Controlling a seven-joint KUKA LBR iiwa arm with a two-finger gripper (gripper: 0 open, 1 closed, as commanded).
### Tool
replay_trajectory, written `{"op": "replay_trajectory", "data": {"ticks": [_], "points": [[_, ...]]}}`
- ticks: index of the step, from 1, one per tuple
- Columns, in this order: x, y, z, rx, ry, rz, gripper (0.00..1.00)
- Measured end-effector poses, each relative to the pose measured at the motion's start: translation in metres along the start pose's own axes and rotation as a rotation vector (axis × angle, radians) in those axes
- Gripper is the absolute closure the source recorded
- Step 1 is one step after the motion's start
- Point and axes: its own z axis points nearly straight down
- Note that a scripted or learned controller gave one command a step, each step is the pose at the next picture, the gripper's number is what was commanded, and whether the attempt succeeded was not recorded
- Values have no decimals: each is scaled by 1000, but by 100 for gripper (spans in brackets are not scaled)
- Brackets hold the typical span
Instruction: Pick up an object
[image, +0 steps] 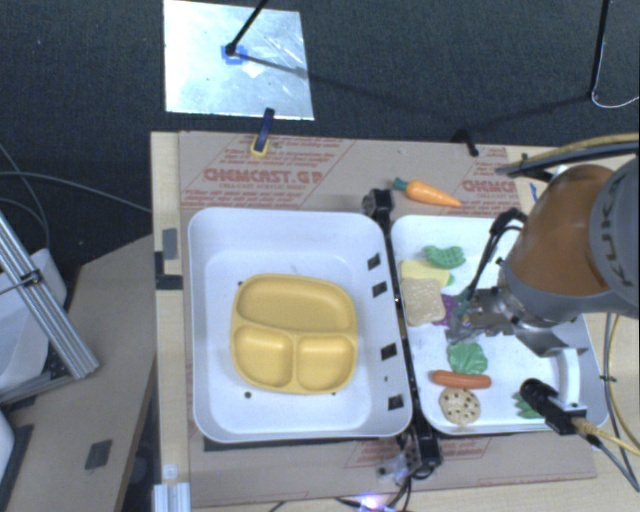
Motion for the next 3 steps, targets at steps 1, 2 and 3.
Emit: {"op": "replay_trajectory", "data": {"ticks": [1, 2, 3], "points": [[48, -1, 5, 7, 0, 2, 100], [103, -1, 5, 8, 0, 2, 100], [209, 15, 29, 8, 1, -2, 100]]}}
